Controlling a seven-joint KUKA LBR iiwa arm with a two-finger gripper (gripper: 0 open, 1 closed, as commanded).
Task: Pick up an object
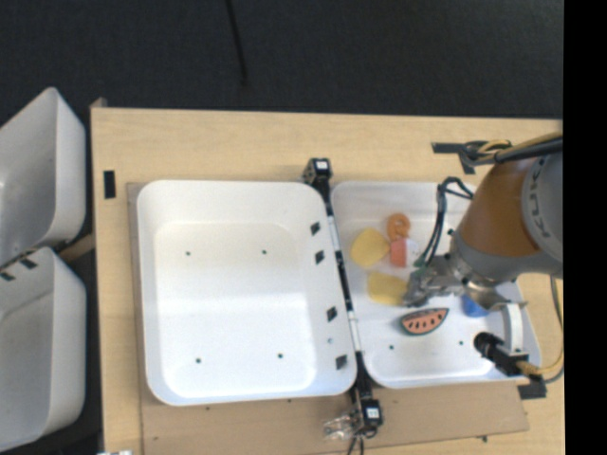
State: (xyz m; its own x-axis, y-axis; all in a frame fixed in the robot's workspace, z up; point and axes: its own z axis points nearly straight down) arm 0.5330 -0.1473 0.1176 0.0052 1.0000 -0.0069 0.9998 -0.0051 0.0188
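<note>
Lying beside gripper [420, 289]: watermelon slice [423, 322]

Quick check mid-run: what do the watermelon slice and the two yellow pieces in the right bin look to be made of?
The watermelon slice looks like moulded plastic toy food: flat red face, dark printed seeds, crisp rim. The two yellow pieces appear matte, evenly coloured and soft-edged, which suggests plastic or foam; the view is too coarse to settle which. The right bin itself looks like smooth white plastic.
</note>
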